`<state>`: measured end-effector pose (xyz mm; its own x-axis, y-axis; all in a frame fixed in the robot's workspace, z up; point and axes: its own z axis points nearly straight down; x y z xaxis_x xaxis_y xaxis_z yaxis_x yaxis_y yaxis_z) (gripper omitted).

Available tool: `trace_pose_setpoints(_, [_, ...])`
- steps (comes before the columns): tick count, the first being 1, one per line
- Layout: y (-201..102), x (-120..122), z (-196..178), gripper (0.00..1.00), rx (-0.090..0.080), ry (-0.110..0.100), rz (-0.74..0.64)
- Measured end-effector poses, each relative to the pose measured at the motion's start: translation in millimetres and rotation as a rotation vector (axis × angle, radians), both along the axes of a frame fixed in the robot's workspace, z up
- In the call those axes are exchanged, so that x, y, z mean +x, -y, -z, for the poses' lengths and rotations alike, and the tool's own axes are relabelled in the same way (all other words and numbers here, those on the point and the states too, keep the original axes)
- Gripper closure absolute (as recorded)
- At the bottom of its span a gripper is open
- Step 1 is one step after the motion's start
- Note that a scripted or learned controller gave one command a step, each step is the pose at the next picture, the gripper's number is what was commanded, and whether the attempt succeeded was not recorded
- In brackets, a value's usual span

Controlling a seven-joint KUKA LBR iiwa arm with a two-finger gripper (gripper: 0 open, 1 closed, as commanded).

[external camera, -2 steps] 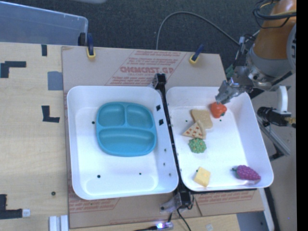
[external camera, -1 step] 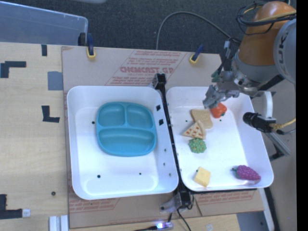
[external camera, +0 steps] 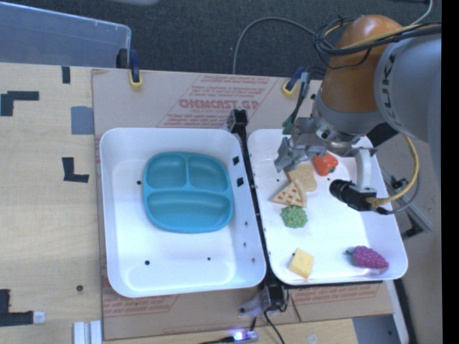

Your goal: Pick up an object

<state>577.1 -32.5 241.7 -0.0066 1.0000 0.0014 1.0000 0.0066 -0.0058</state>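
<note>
My gripper (external camera: 289,161) hangs over the upper left part of the right bin (external camera: 337,274), open, with nothing between its fingers. Just below and to its right lies a tan bread slice (external camera: 306,178). A pizza slice (external camera: 289,194) lies right under that. A red-orange toy (external camera: 325,164) sits beside the gripper's right side, partly hidden by the wrist. Further down are a green broccoli piece (external camera: 294,217), a yellow cheese wedge (external camera: 302,263) and a purple grape bunch (external camera: 368,258).
The left bin (external camera: 122,264) holds a blue divided plate (external camera: 188,192). A black divider (external camera: 247,185) runs between the two bins. A black cable fitting (external camera: 349,193) on the arm hangs over the right bin's right side.
</note>
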Motion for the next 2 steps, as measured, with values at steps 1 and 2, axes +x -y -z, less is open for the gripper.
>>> trace_pose_setpoints(1, [-47.6, -0.6, 7.3, 1.0, -0.001, 0.001, 0.0])
trace_pose_setpoints(2, [-109.4, -11.9, 17.7, 1.0, 0.0, 0.0, -0.001])
